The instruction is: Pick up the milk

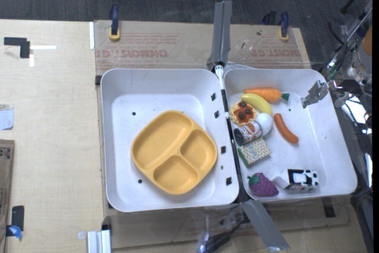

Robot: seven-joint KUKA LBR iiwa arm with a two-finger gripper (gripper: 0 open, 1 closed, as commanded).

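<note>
Here's the milk [302, 179], a small black-and-white carton lying on its side down in the lower right corner of the right bin [331, 151], just beside a purple bunch of grapes [263, 185] to its left. The hand [312, 94] is well apart from it, hovering near the upper right edge of that same bin, at the right side of the frame; I cannot tell how it is set from this slant, and nothing shows in it. Up the left side of the right bin we've got a crowd: an orange carrot [265, 93] at the top, a yellow banana [257, 102] touching it just below, a round red-and-yellow piece [244, 111] beside the banana, a white egg [263, 123], a small can [246, 133] lying on its side, and a tan cracker-like block [254, 151] under that. A red sausage [285, 128] lies alone toward the bin's middle. Over in the left bin [118, 127], a yellow divided plate [173, 152] sits tilted across the centre. Two blue clamps [113, 22] pin brown cardboard at the top of the tabletop [47, 127]
</note>
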